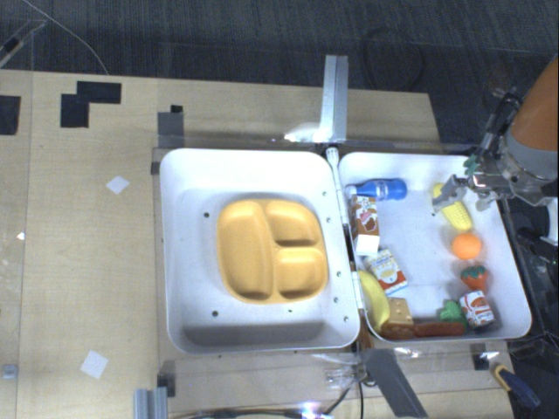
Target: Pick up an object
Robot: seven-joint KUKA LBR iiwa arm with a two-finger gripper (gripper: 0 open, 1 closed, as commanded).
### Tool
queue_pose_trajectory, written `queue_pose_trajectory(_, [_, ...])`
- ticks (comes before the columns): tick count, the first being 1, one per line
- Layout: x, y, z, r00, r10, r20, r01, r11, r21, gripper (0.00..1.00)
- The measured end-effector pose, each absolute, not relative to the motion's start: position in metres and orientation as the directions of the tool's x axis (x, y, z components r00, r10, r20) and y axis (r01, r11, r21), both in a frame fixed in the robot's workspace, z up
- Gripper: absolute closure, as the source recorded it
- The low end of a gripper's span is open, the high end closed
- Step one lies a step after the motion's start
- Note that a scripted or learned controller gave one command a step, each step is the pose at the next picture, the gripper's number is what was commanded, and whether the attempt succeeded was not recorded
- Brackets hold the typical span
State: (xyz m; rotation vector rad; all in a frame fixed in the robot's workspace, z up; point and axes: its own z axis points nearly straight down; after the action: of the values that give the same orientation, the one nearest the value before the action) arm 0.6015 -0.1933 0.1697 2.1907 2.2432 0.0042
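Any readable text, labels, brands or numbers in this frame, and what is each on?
No text can be read here.
Two red and white cartons: printing too blurred to read.
Small can: label too small to read.
Blue bottle: no legible label.
Black squares on the bench: plain shapes, no characters.

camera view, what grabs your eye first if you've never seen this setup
The yellow divided plate lies alone in the middle of the left bin. The right bin holds a clutter of toy food: a blue bottle at its far edge, an orange near the right wall. The gripper hangs over a yellow corn cob.
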Motion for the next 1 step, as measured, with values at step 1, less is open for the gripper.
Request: queue_pose_trajectory(1, [0.6707,-0.2013,0.0894,-0.196,0.981,0.007,0.981,0.196,-0.001,0.00])
